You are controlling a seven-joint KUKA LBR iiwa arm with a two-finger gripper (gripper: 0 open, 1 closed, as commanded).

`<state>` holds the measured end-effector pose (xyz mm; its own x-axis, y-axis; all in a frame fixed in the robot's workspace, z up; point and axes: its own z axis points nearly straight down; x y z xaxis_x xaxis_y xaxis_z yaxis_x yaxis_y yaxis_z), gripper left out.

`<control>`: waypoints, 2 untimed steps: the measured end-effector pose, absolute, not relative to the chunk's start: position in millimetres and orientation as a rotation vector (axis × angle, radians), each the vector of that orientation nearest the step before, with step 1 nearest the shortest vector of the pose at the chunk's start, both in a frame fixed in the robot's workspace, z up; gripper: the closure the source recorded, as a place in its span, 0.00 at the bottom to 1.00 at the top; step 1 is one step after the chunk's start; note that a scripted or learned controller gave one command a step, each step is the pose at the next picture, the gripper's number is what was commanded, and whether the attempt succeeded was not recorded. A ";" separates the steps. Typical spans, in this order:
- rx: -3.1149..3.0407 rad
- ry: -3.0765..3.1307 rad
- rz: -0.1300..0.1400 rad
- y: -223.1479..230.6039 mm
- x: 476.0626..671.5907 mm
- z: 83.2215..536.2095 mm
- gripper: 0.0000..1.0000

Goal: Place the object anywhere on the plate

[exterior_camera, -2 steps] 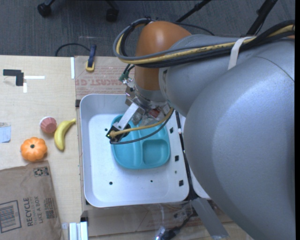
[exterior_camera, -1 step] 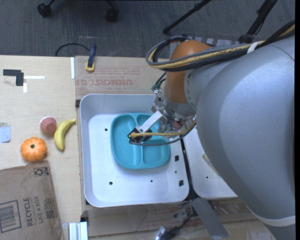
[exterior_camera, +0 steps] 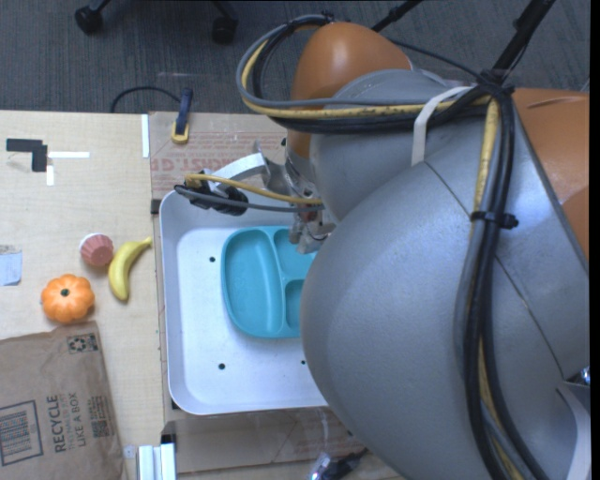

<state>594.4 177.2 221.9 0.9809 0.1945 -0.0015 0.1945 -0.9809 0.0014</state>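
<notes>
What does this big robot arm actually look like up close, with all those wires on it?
The arm is a bulky, rounded shell of smooth grey, with an orange section near the top of the view. Black and yellow cables loop over it, and a black cable bundle runs down its side, held by ties. The end effector is a small metallic grey part over the blue plate.

Looking like a robotics lab, probably in an office: chair casters (exterior_camera: 94,16) rolling on grey carpet beyond the wooden bench (exterior_camera: 75,187).
</notes>
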 end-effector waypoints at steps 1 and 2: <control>3.124 0.308 -0.003 177.3 594.3 222.0 0.00; 3.123 0.298 -0.005 174.8 594.9 230.7 1.00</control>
<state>594.9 174.8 230.7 0.9819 0.1893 -0.0038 0.1893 -0.9819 0.0039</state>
